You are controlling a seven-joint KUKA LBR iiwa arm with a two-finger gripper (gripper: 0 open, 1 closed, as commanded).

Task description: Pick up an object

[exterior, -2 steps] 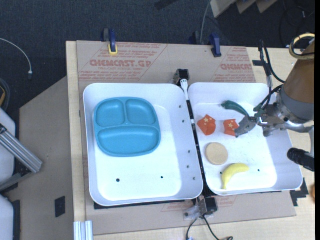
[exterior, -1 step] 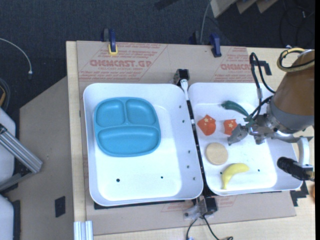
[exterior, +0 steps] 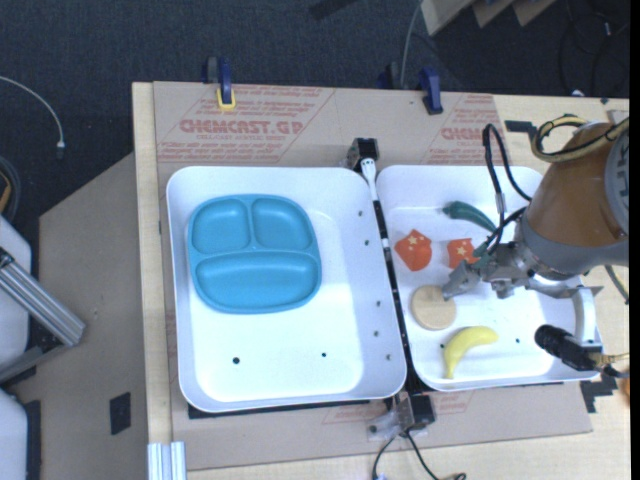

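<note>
The brown bench board (exterior: pixel 300 118) reads "CHEMCAST GP" in red print.

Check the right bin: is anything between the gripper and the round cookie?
Nothing visible is. The gripper sits just above and right of the cookie, with bare bin floor between them. The strawberry and small orange piece lie farther back, and the banana lies nearer the front, all off that line.

- Divided plate (exterior: pixel 256 253) lies in the left bin (exterior: pixel 345 368)
- Right bin (exterior: pixel 425 368) holds a strawberry (exterior: pixel 414 250), a round cookie (exterior: pixel 434 308) in front of it, and a banana (exterior: pixel 465 346) nearest the front rim
</note>
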